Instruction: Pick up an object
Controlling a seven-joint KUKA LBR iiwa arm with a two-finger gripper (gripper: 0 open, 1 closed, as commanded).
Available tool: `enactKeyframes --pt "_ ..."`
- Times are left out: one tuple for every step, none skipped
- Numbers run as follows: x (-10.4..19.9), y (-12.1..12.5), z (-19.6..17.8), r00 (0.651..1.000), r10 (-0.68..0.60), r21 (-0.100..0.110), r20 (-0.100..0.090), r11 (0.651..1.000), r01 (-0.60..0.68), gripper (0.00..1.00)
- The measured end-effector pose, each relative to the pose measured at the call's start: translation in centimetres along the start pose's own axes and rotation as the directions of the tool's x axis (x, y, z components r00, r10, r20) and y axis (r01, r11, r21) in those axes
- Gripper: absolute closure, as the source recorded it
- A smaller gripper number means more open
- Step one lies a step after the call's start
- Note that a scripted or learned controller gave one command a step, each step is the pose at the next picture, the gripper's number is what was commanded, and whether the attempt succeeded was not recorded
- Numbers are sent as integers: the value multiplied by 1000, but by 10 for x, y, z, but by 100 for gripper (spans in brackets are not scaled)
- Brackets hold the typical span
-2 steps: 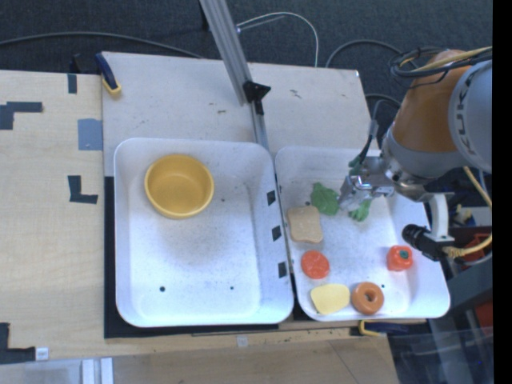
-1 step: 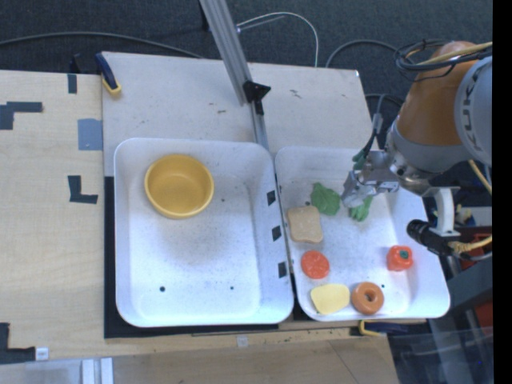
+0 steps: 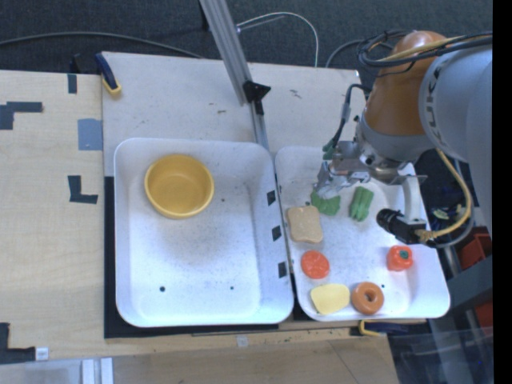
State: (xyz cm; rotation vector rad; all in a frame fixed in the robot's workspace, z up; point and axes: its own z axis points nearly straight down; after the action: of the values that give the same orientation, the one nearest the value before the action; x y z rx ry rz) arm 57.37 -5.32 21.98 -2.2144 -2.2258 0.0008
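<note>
In the right white bin (image 3: 424,294), right of frame centre, my end effector (image 3: 330,189) hangs directly over a small dark-green leafy toy vegetable (image 3: 326,204), touching or nearly so; I cannot tell its grip state.

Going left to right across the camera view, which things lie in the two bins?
Yellow round bowl → tan bread slice → pale yellow wedge → green cucumber-like piece → small red tomato-like piece with a green top.
</note>
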Motion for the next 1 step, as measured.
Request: enactKeyframes --pt "51 31 7 1000 -2 -1 -1 1000 2 100"
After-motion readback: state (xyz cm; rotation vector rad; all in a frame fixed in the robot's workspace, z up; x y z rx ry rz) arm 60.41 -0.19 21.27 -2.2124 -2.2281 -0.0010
